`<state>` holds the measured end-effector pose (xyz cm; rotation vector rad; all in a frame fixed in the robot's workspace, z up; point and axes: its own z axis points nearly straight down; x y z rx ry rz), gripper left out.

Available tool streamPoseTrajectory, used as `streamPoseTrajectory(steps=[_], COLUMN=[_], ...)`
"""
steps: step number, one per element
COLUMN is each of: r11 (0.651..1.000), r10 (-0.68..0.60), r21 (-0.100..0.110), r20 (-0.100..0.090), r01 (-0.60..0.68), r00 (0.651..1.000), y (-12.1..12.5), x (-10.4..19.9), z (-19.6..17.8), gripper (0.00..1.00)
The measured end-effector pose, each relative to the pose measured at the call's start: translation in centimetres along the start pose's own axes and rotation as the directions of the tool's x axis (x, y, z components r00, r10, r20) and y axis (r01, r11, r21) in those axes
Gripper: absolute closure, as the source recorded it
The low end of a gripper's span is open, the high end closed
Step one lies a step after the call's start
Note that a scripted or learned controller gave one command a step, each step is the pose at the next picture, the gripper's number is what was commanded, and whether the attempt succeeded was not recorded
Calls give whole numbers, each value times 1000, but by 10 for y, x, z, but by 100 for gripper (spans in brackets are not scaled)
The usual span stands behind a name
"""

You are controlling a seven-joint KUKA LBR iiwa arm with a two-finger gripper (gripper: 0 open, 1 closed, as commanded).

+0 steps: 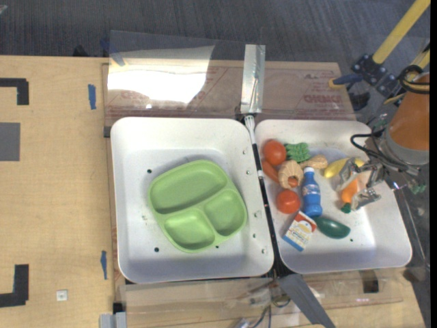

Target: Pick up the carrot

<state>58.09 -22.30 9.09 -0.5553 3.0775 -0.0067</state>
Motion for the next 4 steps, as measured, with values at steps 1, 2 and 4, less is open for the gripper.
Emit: streamPoseTrajectory(steps=[1, 2, 4], r11=[841, 612, 295], r10=[-542, -791, -955], r21=[0, 3, 1], r20=[0, -1, -2], r01=[542, 791, 955], r00=[841, 612, 295], y=[16, 53, 67], x=[42, 70, 77], z=[-1, -3, -1], gripper=[100, 100, 0])
